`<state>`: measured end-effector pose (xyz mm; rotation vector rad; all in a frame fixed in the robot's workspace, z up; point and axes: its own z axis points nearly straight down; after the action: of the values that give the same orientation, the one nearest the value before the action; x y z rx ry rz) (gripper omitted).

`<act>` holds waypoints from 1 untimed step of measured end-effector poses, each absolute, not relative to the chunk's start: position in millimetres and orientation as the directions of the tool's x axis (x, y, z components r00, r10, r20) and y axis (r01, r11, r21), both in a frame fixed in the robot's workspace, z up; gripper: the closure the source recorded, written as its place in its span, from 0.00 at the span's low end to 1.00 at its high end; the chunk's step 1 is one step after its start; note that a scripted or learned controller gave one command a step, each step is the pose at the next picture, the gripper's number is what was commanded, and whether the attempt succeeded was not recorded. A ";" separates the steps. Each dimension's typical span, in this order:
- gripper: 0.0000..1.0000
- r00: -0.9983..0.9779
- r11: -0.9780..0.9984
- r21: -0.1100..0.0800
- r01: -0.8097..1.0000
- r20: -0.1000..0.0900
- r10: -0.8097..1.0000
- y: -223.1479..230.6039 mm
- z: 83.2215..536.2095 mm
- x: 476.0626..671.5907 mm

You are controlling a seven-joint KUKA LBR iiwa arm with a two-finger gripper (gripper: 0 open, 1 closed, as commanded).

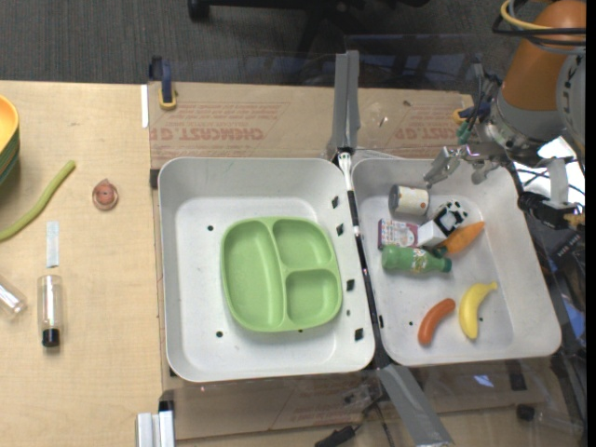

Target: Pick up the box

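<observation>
One small, light, stiff box [398, 234] awaits a grip across its flat sides, while at one o'clock we see the gripper [463, 164] spread wide.

Green bottle [415, 261] hides the box's [397, 234] lower edge.

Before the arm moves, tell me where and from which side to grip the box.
Grip the pink box across its two long sides, coming straight down from above. It seems to lie flat in the right bin, with the green bottle pressed against its near edge and the carrot close on the right, so side approaches look blocked.
</observation>
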<state>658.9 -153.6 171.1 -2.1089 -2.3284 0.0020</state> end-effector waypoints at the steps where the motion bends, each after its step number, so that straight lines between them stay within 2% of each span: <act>1: 0.00 -0.148 0.148 -0.002 0.989 -0.001 0.989 -118.2 91.5 641.8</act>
<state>641.8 -118.2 91.5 -2.0505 -2.3794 0.0027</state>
